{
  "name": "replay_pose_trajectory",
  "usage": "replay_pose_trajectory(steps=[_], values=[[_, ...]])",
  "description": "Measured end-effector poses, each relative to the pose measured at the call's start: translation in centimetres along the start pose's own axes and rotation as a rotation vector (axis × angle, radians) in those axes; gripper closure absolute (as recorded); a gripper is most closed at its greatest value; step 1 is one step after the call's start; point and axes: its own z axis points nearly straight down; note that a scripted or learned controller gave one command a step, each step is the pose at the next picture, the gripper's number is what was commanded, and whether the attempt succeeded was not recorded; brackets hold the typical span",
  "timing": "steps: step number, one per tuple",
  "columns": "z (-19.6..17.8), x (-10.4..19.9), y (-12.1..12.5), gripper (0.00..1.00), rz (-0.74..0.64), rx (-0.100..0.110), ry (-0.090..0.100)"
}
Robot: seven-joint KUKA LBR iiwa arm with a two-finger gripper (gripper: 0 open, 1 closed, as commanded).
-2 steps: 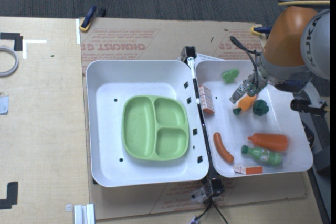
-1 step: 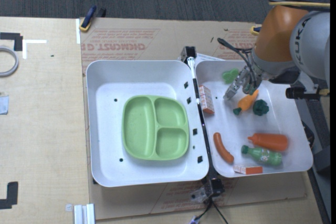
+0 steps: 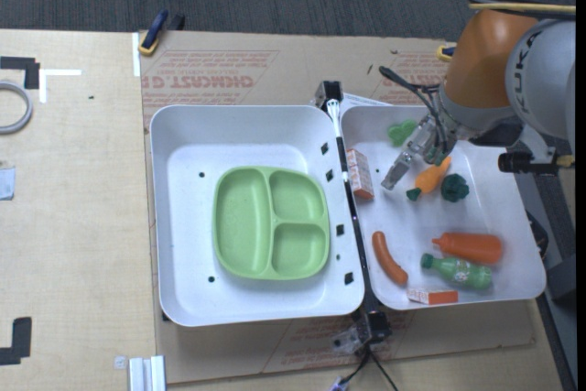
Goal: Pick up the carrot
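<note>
Nearest the camera, along the right bin's (image 3: 513, 288) front edge, lies a small flat packet (image 3: 431, 296) in white and orange. Just behind it a green toy bottle (image 3: 457, 270) rests on its side, with a glossy orange-red bottle (image 3: 469, 246) lying just beyond, both smooth plastic. To their left a slim reddish sausage (image 3: 390, 257) lies at a slant near the bin's left wall. Farther back a small printed box (image 3: 359, 174) sits against that same wall.

The left bin (image 3: 174, 224) holds a pale green plate (image 3: 272, 222) with rounded corners and three moulded compartments, matte and bare. Both bins are shallow, white and smooth-walled, set on brown printed cardboard (image 3: 211, 73).

In the middle of the right bin the carrot (image 3: 428, 178), a short orange piece, lies beside a dark green broccoli floret (image 3: 454, 188). The gripper (image 3: 409, 166) hangs over this spot, its metal fingers (image 3: 399, 171) slightly apart, pointing down and left, with one finger close beside the carrot's left end; nothing sits between them. Behind it a light green leafy toy (image 3: 401, 134) lies near the bin's far wall.
</note>
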Motion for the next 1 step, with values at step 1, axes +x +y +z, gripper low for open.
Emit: replay_pose_trajectory(steps=[1], values=[[0.02,4.46,-0.83,0.00,-0.105,0.001,0.002]])
